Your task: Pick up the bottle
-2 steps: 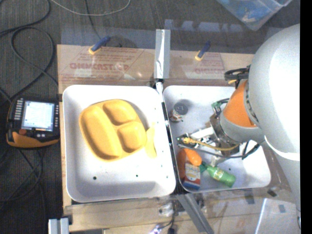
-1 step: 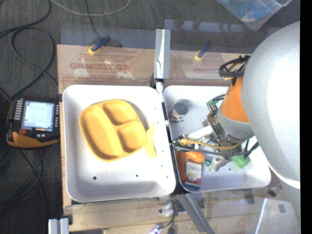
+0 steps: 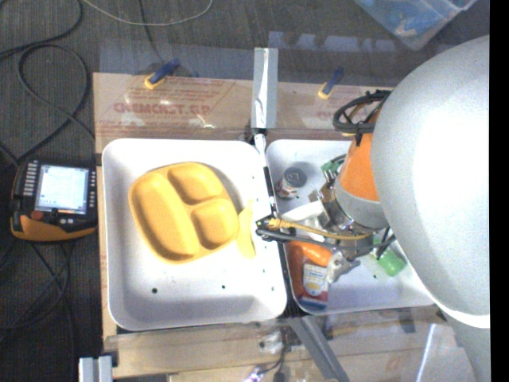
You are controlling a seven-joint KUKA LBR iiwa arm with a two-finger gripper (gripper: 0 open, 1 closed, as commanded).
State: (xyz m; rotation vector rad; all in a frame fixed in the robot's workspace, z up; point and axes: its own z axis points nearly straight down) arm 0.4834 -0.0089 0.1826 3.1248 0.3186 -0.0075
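Looking down from the camera view, the bottle [image 3: 313, 273] lies in the right bin [image 3: 362, 293] near its front wall, just under the end effector [image 3: 338, 253]; whether that is spread or pressed together, I cannot tell. Risk: crowded neighbours could deflect a grasp. The bottle's label is unreadable.

The grey KUKA arm [image 3: 445, 181] reaches in from the right as a broad pale rounded link, its orange band [image 3: 358, 173] sitting above a metallic wrist, and below that the two-finger gripper [image 3: 338, 253] hangs low amid yellow cabling, its tip too cluttered to read.
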